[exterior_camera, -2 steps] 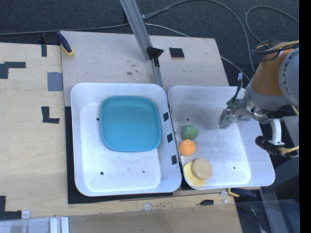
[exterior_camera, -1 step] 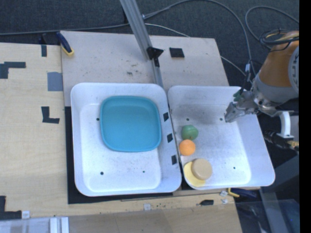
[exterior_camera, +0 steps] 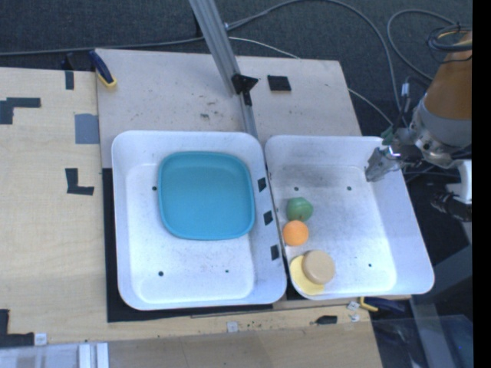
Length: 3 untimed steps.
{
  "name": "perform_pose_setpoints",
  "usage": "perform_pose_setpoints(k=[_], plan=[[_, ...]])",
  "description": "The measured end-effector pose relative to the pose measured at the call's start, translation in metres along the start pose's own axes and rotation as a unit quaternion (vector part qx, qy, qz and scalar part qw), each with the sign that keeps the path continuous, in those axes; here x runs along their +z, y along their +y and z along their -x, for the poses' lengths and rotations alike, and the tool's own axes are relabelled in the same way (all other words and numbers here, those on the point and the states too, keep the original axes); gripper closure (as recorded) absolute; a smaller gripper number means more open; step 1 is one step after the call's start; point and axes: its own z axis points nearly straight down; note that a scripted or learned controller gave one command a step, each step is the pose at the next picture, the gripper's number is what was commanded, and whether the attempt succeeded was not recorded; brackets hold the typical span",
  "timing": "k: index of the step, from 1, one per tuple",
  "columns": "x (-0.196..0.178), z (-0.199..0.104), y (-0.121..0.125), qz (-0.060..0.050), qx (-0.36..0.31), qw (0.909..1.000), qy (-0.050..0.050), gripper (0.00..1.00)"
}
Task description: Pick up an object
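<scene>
While the hand [exterior_camera: 377, 165], grip state unclear, hovers at the right bin's far rim, the green ball [exterior_camera: 299, 208] lies well apart.

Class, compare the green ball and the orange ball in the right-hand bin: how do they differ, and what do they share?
The green ball is green; the orange ball is orange. The green ball lies farther up the right bin; the orange ball lies lower, closer to the tan disc. Both are small, round, similar in size, near the bin's left wall.
</scene>
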Motion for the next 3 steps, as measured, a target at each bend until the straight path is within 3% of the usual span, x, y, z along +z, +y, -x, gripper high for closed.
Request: perform_pose_setpoints(k=[3], plan=[[0.012, -0.17, -0.007, -0.002, -0.003, 1.0, 0.001, 1.0]])
